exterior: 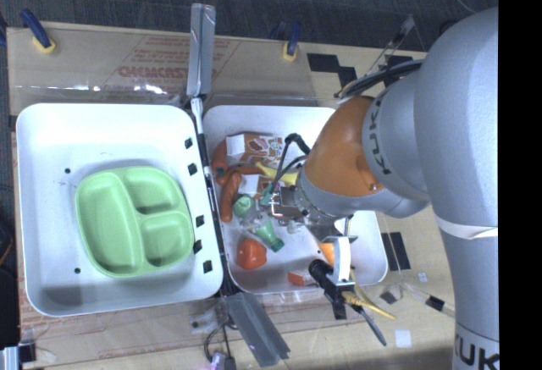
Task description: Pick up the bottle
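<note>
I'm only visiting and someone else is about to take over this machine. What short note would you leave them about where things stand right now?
Gripper: low in the right bin, among the clutter; whether it is open or shut can't be seen.
Bottle: the green item just below the gripper looks like it, lying in the right bin beside a red tomato. Nothing is seen between the fingers.
Left bin: holds a green tray.
Done: arm is down over the target.
Left: grasp the bottle and lift it.
</note>
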Tool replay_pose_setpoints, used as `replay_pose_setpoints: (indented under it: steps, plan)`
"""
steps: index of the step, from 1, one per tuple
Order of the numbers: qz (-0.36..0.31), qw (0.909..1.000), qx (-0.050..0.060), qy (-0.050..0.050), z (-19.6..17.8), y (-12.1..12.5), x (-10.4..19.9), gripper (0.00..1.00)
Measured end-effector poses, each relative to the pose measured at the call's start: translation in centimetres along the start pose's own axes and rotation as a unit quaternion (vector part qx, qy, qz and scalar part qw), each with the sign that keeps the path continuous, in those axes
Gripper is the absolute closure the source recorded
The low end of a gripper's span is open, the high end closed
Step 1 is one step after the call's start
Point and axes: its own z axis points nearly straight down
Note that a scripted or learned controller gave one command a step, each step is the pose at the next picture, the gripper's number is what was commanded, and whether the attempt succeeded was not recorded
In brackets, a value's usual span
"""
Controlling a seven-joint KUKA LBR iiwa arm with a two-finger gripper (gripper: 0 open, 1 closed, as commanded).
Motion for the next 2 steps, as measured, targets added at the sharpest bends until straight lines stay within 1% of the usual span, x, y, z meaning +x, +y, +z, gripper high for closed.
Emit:
replay_pose_setpoints:
  steps: [1,2]
  plan:
    - [-0.002,1.0000,0.001,0.000,-1.0,0.0,0.0,1.00]
    - [0.114,0.9934,-0.002,0.001,-12.0,-2.2,5.3,1.00]
